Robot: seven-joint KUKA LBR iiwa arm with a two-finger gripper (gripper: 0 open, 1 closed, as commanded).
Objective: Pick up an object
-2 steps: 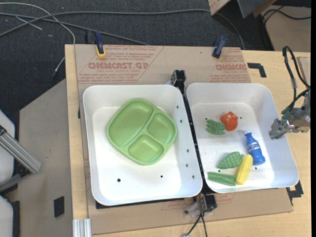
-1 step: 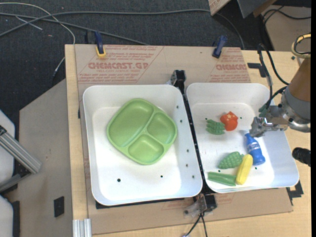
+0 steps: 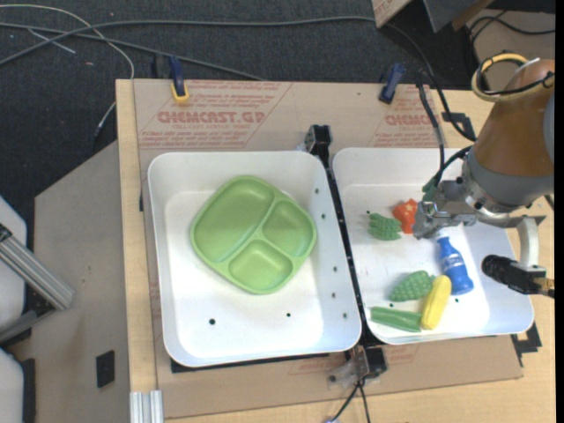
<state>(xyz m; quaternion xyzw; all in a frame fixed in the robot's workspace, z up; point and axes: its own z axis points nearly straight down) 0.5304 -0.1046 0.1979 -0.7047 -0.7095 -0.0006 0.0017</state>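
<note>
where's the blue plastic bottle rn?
Camera view: the blue plastic bottle lies in the right white bin, just below the gripper, above the yellow corn toy.

The right bin holds a loose cluster of small toy foods. An orange piece lies toward the bin's far side, with a bumpy green piece touching it on the side nearer the divider. A blue bottle with a white label lies tilted near the bin's middle. Closer to the near edge, a knobbly green piece sits beside a yellow corn cob, and a long green pod lies flat along the near wall.
</note>
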